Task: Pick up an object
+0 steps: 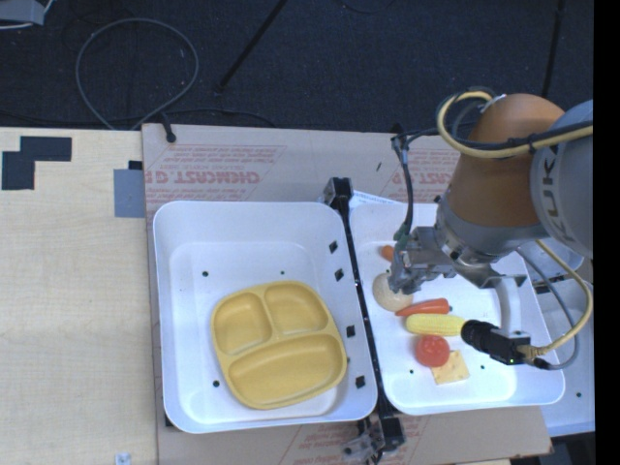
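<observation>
Grey and orange-banded, the arm lowers its gripper (pixel 405 277) over a pale round food piece (pixel 389 295) near the right bin's (pixel 542 390) left wall, beside a red chili (pixel 423 308), corn cob (pixel 434 325) and tomato (pixel 432 351). Finger spacing cannot be told. The reach step appears underway; next, closing squarely on one item. A yellow tray (pixel 279 344) sits in the left bin (pixel 184 250).

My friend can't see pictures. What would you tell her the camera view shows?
A grey and orange robot arm lowers its gripper into the right white bin, over toy food: a red chili, corn, tomato and cheese. The left bin holds a yellow divided plate.
</observation>
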Robot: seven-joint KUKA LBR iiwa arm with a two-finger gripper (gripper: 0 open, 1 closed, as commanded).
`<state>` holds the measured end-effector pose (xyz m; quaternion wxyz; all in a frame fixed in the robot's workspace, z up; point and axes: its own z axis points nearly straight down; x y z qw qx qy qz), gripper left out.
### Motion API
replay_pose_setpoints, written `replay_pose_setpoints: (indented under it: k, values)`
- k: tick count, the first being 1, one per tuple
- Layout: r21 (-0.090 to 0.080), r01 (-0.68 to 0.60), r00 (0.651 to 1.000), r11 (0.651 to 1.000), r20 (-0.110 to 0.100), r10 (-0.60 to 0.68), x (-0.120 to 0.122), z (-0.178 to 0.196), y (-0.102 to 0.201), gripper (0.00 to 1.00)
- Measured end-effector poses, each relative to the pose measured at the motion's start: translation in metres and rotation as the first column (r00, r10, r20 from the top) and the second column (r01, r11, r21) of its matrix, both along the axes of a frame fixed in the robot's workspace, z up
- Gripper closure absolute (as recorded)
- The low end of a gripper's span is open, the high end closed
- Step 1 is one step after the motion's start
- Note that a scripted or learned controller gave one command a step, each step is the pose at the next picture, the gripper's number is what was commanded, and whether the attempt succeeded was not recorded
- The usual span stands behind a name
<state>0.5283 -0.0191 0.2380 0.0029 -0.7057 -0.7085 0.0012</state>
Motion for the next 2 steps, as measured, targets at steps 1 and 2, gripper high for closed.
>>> replay_pose_setpoints:
  k: [1, 2]
  values:
    - [0.000, -0.001, 1.000, 1.000, 0.000, 0.001, -0.003, -0.001, 0.052, 1.00]
    - [-0.001, -0.001, 1.000, 1.000, -0.001, 0.001, -0.026, -0.002, 0.110, 1.00]
